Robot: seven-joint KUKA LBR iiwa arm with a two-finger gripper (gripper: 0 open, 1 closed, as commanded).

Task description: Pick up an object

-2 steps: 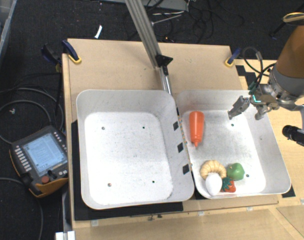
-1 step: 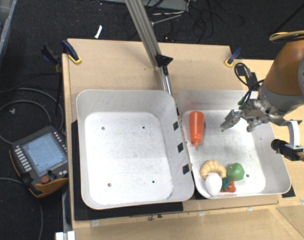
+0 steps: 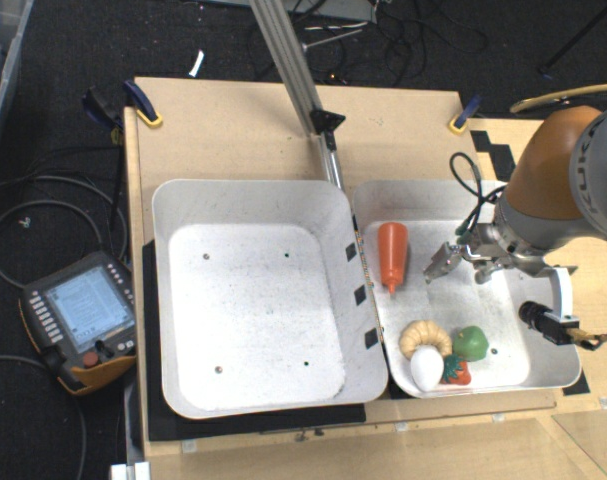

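In the right bin an orange carrot-shaped toy lies lengthwise near the left wall. Toward the bin's front sit a tan croissant-shaped piece, a white egg, a green round fruit and a small red piece, all bunched together. My gripper hangs over the middle of this bin, just right of the orange toy and behind the cluster. Its fingers stand open with nothing between them.
The left bin lies beside the right one, their walls meeting along a ridge with black clips. A slanted metal pole comes down at the back. A teach pendant lies on the floor to the left.
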